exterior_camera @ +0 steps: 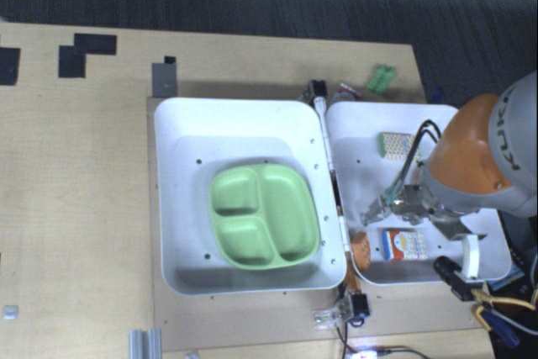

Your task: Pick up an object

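A single fixed camera overlooks the bench from above, angled down on both white bins.

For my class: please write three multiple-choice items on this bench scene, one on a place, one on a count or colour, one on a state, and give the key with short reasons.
1. Where does the green divided plate lie?
A. In the left bin
B. In the right bin
C. On the bare bench

2. How many compartments does the plate have?
A. Two
B. Three
C. Five

3. How does the plate lie?
A. Upside down
B. Propped on its edge
C. Flat, open side up

Key: 1 A, it sits in the middle of the left bin. 2 B, two small sections lie beside one long one. 3 C, all its hollows face the camera.
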Robot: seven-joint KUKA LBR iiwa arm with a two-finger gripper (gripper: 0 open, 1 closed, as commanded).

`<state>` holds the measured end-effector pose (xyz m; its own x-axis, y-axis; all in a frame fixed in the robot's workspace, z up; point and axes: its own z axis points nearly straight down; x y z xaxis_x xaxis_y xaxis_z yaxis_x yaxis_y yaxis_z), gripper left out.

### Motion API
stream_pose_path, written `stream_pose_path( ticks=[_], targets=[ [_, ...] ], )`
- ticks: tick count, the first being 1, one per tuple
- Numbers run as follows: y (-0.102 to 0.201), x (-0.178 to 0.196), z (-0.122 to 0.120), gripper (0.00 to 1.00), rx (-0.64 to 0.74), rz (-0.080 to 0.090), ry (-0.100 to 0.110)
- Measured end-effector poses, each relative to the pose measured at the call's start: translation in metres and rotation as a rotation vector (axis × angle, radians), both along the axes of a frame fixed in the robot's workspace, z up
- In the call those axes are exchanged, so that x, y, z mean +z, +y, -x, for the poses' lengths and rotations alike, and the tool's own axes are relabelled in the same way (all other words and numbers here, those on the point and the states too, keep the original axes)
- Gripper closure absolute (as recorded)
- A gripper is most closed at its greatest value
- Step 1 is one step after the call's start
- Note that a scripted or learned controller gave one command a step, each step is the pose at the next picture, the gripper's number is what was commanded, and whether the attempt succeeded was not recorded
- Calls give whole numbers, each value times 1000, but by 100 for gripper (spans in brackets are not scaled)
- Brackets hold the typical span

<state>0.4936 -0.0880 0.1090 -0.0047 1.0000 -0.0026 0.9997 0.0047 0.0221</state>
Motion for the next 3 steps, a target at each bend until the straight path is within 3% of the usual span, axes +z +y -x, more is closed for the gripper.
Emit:
stream_pose_path(
  ticks=[1,2,3],
  targets=[
    [3,-22,5,0,-5,-1,14],
    [4,-10,2,100,-3,-1,7],
    [4,-11,2,0,-3,-1,8]
  ],
)
